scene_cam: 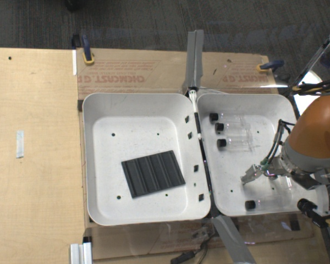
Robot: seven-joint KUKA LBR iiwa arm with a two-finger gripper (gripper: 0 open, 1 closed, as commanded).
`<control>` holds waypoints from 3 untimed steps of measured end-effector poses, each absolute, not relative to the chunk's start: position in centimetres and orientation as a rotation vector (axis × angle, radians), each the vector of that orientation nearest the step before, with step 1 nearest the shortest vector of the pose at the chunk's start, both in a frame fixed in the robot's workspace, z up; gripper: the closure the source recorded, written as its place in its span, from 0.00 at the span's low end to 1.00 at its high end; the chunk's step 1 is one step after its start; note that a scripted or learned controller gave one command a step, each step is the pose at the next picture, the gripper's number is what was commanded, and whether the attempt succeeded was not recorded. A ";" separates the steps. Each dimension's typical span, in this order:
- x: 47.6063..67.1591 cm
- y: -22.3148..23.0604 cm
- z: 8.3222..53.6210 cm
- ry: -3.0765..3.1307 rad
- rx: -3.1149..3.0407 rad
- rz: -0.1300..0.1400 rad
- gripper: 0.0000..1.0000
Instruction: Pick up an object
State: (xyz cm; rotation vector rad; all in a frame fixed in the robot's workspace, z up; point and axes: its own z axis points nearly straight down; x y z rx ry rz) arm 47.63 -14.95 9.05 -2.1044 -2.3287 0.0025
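Observation:
Several clear plastic vials with black caps lie in the right bin (pixel 231 199). One vial (pixel 231 117) lies at the back, a second (pixel 235 128) just in front of it, and a third (pixel 236 143) near the bin's middle. Another vial (pixel 264 204) lies by the front wall. My gripper (pixel 252 174) hangs low over the right bin's floor, between the third vial and the front one, and appears to touch neither. A dark ribbed mat (pixel 153 173) lies flat in the left bin (pixel 99 147).
The grey arm with its orange band (pixel 318 131) covers the right bin's right side. A metal divider (pixel 194 59) runs between the bins at the back. Clamps (pixel 87 53) hold cardboard behind the bins. A wooden bench (pixel 33 147) lies to the left.

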 end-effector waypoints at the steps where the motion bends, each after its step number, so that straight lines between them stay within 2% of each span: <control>1: 53.4 -19.9 9.0 -2.515 -1.830 -0.031 0.00; 2: 53.5 -20.6 10.0 -2.527 -1.847 -0.019 1.00; 3: 53.6 -19.4 9.9 -2.524 -1.822 -0.033 0.00</control>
